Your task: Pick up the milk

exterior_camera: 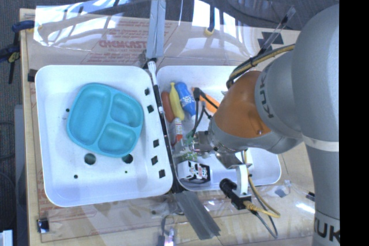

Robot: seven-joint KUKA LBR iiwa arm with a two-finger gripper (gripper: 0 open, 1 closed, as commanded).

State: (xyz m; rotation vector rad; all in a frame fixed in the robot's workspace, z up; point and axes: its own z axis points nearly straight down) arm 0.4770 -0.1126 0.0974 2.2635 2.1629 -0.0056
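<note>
In the right bin (271, 173), at its front-left corner, lies a small white carton with black markings (196, 171), which looks like the milk. My gripper (193, 155) hangs directly over it, low in the bin, under the orange wrist band (242, 112). The wrist and cabling hide much of the carton, and I cannot see whether the gripper touches it.
A blue bottle (184, 98), a yellow banana (176, 106), a reddish sausage (168, 105) and an orange carrot (209, 101) lie at the back left of the right bin. The left bin (52, 141) holds a blue divided plate (106, 119). The bin divider (157, 135) runs just left of the gripper.
</note>
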